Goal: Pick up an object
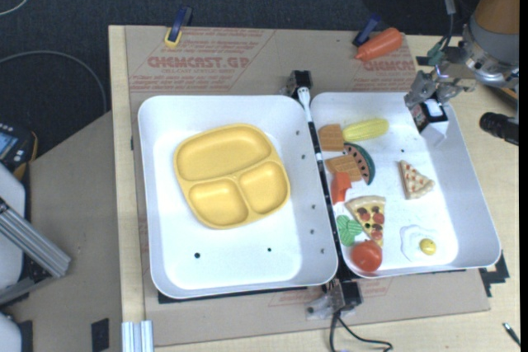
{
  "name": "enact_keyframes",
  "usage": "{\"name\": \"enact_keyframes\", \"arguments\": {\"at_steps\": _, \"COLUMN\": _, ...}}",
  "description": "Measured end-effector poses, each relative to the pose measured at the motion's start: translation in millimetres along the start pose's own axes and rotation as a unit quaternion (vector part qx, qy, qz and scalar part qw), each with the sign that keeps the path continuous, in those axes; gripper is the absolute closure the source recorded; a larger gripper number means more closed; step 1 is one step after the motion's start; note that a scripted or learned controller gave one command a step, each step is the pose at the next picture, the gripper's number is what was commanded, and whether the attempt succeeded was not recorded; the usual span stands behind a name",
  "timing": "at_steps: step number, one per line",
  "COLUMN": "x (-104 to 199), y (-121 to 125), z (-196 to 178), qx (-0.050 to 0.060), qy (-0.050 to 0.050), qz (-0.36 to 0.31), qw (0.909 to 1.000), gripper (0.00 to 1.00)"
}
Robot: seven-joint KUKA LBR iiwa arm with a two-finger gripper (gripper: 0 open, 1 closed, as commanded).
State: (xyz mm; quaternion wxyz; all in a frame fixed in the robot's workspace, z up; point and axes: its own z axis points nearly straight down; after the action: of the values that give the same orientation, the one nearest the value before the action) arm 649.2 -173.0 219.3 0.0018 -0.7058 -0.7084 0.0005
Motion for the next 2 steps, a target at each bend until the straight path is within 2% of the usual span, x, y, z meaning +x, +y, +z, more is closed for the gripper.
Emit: {"name": "enact_keyframes", "arguments": {"at_steps": 2, "x": 101, "y": -46, "z": 12, "qx": 0.001, "qy": 0.000, "qz": 0.000, "qw": 1.0000, "gripper": 1.00}}
